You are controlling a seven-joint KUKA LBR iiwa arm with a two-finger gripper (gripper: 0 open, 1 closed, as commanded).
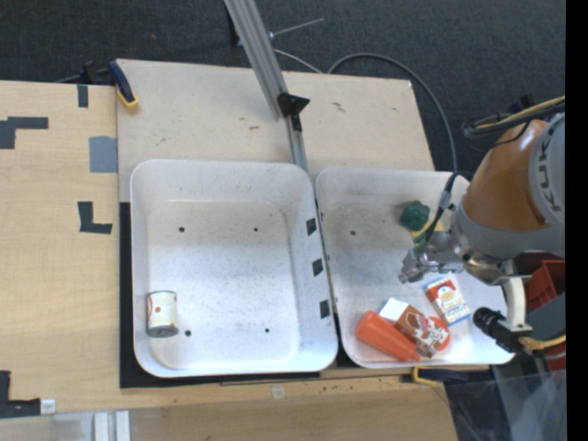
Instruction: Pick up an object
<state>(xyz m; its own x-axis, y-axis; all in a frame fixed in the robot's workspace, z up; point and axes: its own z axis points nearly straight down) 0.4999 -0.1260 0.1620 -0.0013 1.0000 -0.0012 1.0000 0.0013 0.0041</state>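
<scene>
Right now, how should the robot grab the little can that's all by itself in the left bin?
Probably from straight above, fingers closing across the can's round sides near its middle. It lies on its side near the left bin's front-left corner, and coming from above avoids the walls.

The arm (514, 191) runs out of the frame at the right edge, its upper links cut off. The gripper (418, 266) hangs low over the right bin (367, 191), its fingers too small and dark to read. The arm's bulk covers that bin's right wall. A green object (415, 214) sits partly behind a cable. Markings on the small can (162, 313) in the left bin (220, 177) are too blurred to read.
</scene>
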